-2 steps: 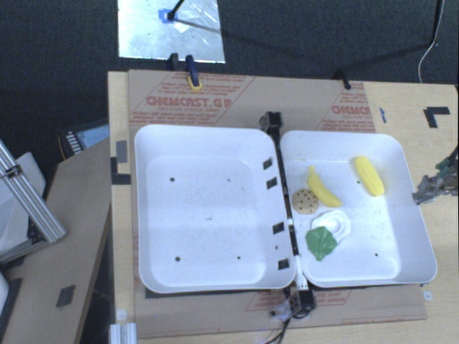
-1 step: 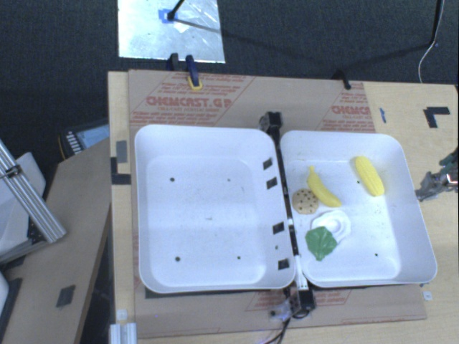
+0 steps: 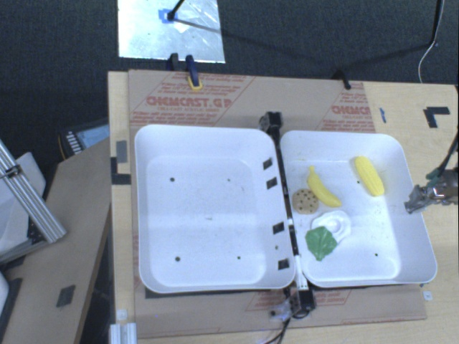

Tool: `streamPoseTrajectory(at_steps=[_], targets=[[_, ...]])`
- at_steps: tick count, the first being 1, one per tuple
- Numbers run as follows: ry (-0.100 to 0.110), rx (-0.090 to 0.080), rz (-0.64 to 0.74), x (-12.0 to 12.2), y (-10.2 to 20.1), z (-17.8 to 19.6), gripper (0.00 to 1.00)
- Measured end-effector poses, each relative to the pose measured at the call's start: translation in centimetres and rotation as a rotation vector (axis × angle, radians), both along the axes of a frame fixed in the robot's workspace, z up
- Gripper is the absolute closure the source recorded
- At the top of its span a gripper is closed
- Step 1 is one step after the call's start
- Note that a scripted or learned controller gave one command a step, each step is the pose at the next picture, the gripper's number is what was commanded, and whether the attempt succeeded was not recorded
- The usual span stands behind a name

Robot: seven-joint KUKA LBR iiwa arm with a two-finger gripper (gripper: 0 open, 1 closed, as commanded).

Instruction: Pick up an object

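The right bin [image 3: 401,264] holds several small items. A yellow corn cob [image 3: 368,175] lies at its back right, and a yellow banana [image 3: 322,187] rests near the middle. Beside the divider sits a brown cookie [image 3: 305,201]. In front of it is a white fried-egg piece [image 3: 333,225], and a green leaf [image 3: 320,243] overlaps its near edge. My gripper [image 3: 423,198] pokes in at the right rim of this bin, to the right of the corn and apart from every item. Nothing is seen in its grasp.
The left bin [image 3: 208,206] stands next to the right one, joined by black clips along the divider [image 3: 285,213]. A cardboard sheet [image 3: 237,99] lies under both bins. A shiny square plate [image 3: 171,18] lies on the dark floor behind.
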State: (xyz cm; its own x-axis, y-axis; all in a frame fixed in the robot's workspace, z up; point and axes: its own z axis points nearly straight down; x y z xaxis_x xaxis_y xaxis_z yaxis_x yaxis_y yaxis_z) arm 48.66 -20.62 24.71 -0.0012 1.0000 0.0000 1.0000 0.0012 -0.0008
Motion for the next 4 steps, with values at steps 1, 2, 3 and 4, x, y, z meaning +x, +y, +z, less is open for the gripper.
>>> streamPoseTrajectory(at_steps=[1,2,3,4], targets=[[-0.007,-0.003,0.004,0.2,-0.1,1.3,1.0],[-0.01,-0.004,0.007,0.3,-0.1,2.4,1.0],[-0.013,-0.005,0.01,0.4,-0.1,3.5,1.0],[-0.016,-0.006,0.014,0.5,-0.1,4.5,1.0]])
